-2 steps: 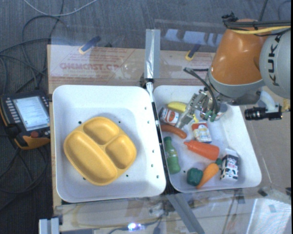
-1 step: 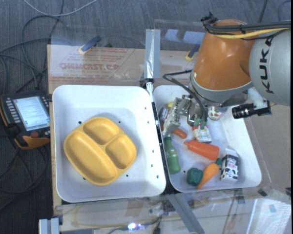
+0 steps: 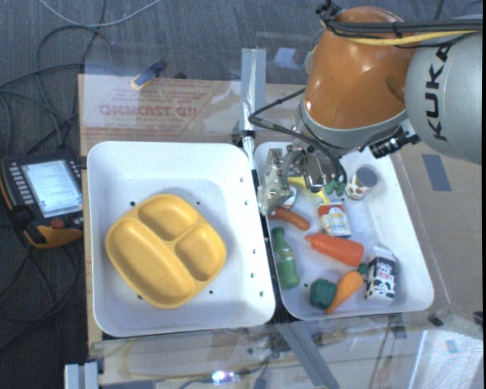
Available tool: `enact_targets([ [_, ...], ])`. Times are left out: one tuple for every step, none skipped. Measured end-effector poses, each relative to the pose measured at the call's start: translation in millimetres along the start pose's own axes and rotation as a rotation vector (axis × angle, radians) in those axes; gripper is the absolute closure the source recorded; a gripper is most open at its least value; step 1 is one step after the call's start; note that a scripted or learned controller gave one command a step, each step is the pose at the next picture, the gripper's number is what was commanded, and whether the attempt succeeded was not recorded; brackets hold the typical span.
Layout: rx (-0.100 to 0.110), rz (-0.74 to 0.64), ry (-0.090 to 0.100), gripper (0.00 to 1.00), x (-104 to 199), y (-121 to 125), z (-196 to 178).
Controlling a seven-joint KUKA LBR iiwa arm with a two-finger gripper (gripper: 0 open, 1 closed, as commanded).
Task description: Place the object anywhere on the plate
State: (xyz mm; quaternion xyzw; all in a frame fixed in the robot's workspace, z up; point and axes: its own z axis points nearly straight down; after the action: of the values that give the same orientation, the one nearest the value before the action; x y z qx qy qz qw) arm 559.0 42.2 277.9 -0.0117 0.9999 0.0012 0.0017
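A yellow plate (image 3: 166, 250) with three compartments lies in the left bin (image 3: 113, 164). My gripper (image 3: 278, 186) hangs over the upper left corner of the right bin (image 3: 409, 217), beneath the orange wrist band. A yellowish item (image 3: 277, 191) sits at its tip, and I cannot tell whether it is held. In the right bin lie a small sausage (image 3: 290, 216), a green bottle (image 3: 285, 258), a large carrot (image 3: 334, 249), a small carrot (image 3: 346, 290), a green pepper (image 3: 322, 292), a juice pouch (image 3: 334, 220), a milk carton (image 3: 381, 278) and a small cup (image 3: 360, 183).
A teach pendant (image 3: 42, 194) lies on the floor left of the bench. Cardboard (image 3: 158, 112) sits behind the left bin. A metal divider bar (image 3: 251, 87) runs between the bins at the back. The arm's bulk covers the right bin's upper part.
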Motion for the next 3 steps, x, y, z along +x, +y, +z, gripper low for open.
enact_targets([
  [0.000,-0.093,0.000,1.00,30,68,-25],
  [0.002,-0.340,0.005,1.00,43,93,125],
  [-0.004,-0.856,0.001,1.00,1,142,67],
])
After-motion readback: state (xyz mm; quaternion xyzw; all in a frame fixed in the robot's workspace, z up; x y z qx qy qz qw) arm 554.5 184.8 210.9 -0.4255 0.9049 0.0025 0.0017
